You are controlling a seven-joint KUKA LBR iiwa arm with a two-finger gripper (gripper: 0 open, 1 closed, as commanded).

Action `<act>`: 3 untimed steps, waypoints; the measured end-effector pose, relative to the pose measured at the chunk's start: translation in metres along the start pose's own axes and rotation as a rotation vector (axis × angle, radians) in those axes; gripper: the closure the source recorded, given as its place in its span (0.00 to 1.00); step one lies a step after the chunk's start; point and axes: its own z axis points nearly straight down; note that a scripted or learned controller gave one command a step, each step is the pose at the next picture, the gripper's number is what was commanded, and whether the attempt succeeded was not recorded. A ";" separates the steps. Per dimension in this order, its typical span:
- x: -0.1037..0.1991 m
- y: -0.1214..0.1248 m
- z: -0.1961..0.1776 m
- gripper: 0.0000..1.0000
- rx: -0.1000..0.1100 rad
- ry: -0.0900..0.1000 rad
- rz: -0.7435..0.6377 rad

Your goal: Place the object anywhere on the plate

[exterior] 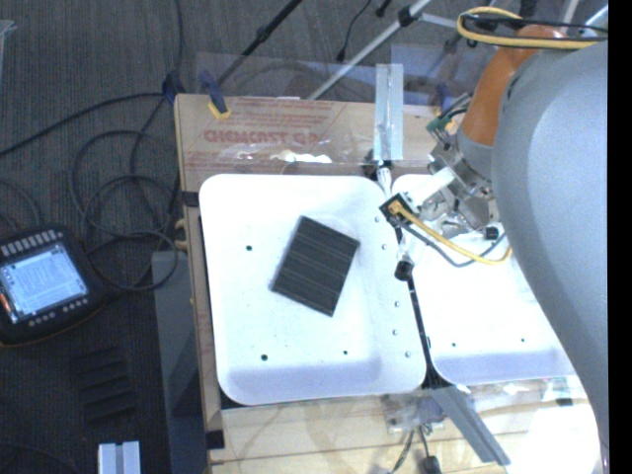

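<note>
Plainly off at eight o'clock from the tool [434, 205], near mid-left bin [227, 363]: dark ribbed plate [316, 265], long axis one-to-seven; no object made out; tool's opening impossible to tell.

A teach pendant [39, 284] with a lit screen lies on the grey carpet [89, 57], well left of the jaws, among black cables [118, 196].
</note>
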 end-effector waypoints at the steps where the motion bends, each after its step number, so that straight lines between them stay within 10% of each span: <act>1: 0.000 0.000 0.000 0.00 0.000 -0.001 0.000; 2: 0.070 -0.032 -0.058 0.00 -0.002 0.001 -0.159; 3: 0.055 0.036 -0.080 0.00 -0.001 0.000 -0.389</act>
